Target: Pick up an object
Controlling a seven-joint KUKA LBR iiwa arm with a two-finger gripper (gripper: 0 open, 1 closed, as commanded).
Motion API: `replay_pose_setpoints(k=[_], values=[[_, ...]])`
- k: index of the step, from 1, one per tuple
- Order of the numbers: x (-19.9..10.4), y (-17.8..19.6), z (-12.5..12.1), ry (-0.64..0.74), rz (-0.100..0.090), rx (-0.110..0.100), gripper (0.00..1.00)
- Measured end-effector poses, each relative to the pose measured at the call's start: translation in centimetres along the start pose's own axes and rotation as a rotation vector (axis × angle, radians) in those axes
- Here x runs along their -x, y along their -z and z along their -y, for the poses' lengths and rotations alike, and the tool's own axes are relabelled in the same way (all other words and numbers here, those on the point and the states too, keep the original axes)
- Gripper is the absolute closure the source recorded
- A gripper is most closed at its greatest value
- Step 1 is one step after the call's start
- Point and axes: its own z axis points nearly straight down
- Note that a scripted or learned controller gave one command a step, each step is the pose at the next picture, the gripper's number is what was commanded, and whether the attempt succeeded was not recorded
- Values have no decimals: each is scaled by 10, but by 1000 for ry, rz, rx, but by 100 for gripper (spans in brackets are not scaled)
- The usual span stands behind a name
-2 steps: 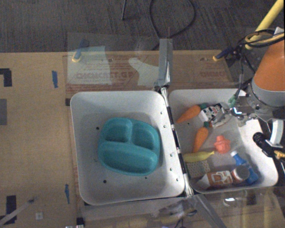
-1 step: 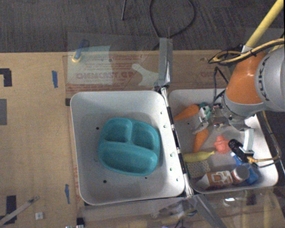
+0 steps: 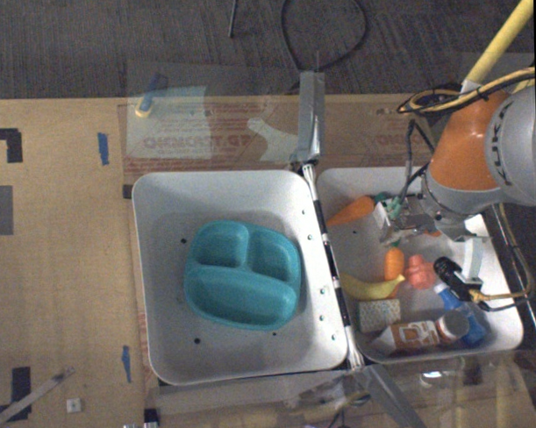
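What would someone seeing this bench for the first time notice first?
Most likely the teal divided tray, lying alone in the middle of the left bin. Next, the grey arm with its orange band reaching in from the right over the right bin. Below it lies a clutter of small things, among them a banana, a carrot and a bottle lying on its side.

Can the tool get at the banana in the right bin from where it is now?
Probably yes. The tool hangs over the right bin, and the banana lies uncovered just below it, though an orange piece touches its upper end.
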Motion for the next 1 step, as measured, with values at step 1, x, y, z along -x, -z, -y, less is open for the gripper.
replay_pose_setpoints(k=[1], values=[[-56, 85, -18, -26, -2, -12, 100]])
